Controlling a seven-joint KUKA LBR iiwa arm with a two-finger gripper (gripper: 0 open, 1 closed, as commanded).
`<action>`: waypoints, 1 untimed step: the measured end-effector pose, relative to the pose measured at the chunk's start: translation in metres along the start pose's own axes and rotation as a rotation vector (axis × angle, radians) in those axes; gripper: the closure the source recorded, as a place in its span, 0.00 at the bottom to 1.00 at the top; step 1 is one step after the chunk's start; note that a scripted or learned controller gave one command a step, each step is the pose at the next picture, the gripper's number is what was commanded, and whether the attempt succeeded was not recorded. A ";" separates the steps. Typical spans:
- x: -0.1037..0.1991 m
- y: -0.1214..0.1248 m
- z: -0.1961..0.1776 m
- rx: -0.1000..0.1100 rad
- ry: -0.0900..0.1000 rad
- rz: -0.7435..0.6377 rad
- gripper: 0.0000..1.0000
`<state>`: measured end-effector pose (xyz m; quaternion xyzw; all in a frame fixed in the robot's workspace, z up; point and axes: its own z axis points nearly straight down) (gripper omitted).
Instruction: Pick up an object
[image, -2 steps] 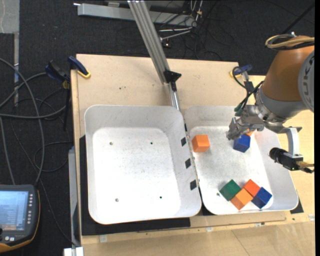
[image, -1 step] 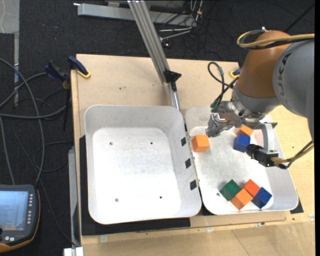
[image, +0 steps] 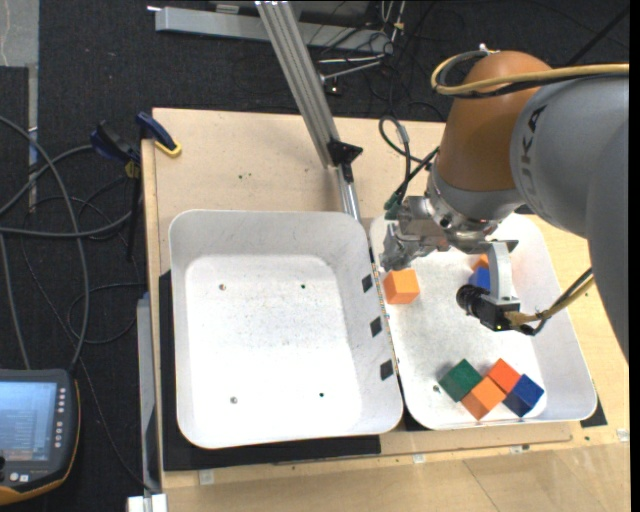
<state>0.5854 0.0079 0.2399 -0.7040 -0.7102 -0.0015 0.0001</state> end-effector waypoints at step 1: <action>0.058 0.000 -0.007 0.001 0.000 0.000 1.00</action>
